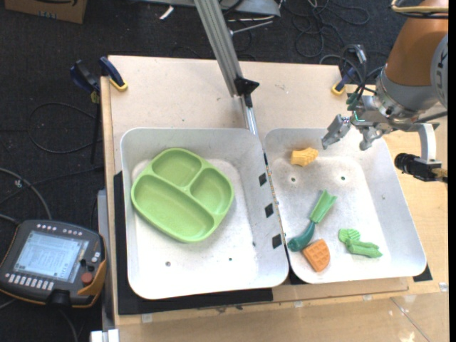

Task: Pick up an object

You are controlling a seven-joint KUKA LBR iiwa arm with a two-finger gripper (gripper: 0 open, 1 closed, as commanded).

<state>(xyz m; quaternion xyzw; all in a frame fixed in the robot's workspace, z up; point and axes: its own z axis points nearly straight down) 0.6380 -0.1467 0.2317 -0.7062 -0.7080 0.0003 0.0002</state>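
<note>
My gripper (351,138) hangs open above the far edge of the right bin (370,173), with nothing between its fingers. A yellow toy piece (304,157) lies in that bin a little left of and below the gripper. Nearer the front lie a green stalk-shaped toy (320,210) with a teal end, an orange waffle-like piece (317,254) and a small green toy (358,243).
The left bin (142,262) holds a green divided plate (183,193). A slanted metal pole (221,38) runs down to the seam between the bins. Clamps (107,73) sit at the bench's far corners. A teach pendant (46,260) lies on the floor at the left.
</note>
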